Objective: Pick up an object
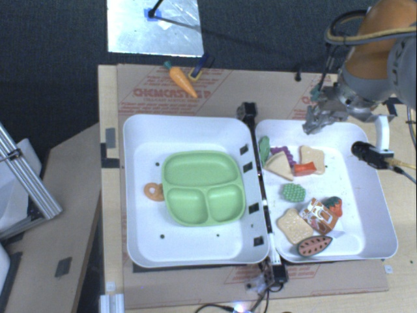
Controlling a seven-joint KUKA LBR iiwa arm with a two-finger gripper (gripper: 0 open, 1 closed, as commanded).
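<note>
Below the gripper, whose state cannot be told, light, stiff toy bread could be pinched by its edges.

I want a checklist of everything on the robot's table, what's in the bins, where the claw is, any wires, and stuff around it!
Surface: bench bearing two white bins, left bin and right bin, side by side.
Job's things: right bin holds toy food, including a bread slice, a green round piece and a watermelon slice.
Clutter: green divided plate and a small pretzel in the left bin; toy carrot on the bench behind it.
Claw: claw above the right bin's far edge, holding nothing that I can see.
Cables: black cable looping on the arm.
Surroundings: silver sheet beyond the bench.
</note>
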